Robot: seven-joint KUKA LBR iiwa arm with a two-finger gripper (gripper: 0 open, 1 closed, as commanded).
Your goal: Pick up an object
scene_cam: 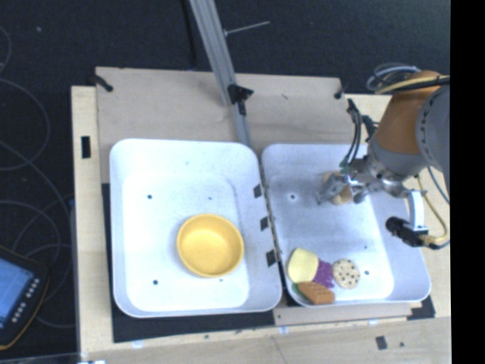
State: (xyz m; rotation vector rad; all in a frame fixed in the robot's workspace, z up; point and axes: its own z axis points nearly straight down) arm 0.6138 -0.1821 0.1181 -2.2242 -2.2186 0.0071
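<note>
Left bin [136, 173]: yellow bowl [210, 244] near centre. Right bin [303, 165]: gripper [339, 190] over upper middle, small tan object [342, 196] at its tips. Near corner holds yellow piece [302, 264], purple piece [325, 272], speckled round cookie [346, 273], orange-brown piece [316, 293], clustered.

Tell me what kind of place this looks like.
Probably a robotics lab test bench, not a home or kitchen. A grey robot arm with an orange band reaches over two shallow white plastic bins holding a round yellow bowl and small toy-like food pieces, with loose cables on the dark floor.
</note>
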